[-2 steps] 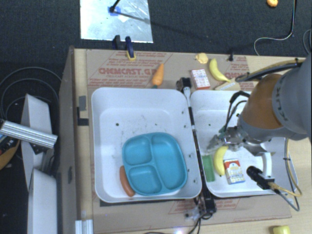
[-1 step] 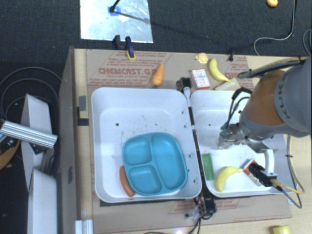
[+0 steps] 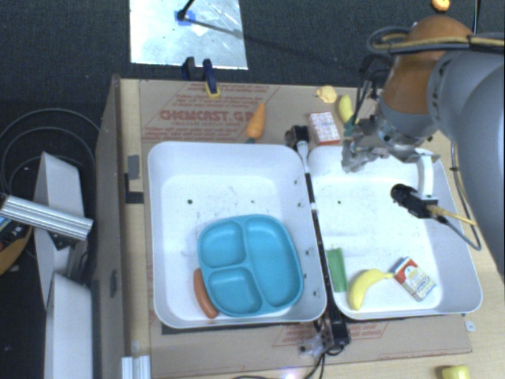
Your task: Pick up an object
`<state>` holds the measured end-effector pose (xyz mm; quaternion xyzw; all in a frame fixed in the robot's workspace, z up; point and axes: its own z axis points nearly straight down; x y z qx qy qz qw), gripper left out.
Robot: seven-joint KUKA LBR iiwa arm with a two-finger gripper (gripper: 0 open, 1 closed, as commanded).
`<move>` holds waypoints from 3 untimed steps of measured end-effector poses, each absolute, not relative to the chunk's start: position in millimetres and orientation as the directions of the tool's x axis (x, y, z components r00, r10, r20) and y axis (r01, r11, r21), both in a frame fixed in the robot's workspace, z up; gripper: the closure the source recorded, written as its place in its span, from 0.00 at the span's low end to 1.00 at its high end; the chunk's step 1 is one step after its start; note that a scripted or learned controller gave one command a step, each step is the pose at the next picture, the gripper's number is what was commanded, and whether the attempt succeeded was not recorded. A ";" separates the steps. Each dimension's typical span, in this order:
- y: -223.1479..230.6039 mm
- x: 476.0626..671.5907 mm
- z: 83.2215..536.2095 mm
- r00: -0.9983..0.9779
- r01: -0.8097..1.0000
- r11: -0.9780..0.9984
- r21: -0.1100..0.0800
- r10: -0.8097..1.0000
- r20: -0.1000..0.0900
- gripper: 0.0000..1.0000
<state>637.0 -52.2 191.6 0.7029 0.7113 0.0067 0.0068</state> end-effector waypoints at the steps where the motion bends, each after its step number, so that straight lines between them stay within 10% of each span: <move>1: -53.7 671.4 253.8 -0.007 1.000 0.007 0.012 1.000 -0.001 1.00; 2: -53.8 626.9 221.5 0.000 1.000 0.000 -0.003 1.000 0.000 1.00; 3: -48.5 666.9 280.5 -0.007 1.000 0.007 0.011 1.000 -0.001 1.00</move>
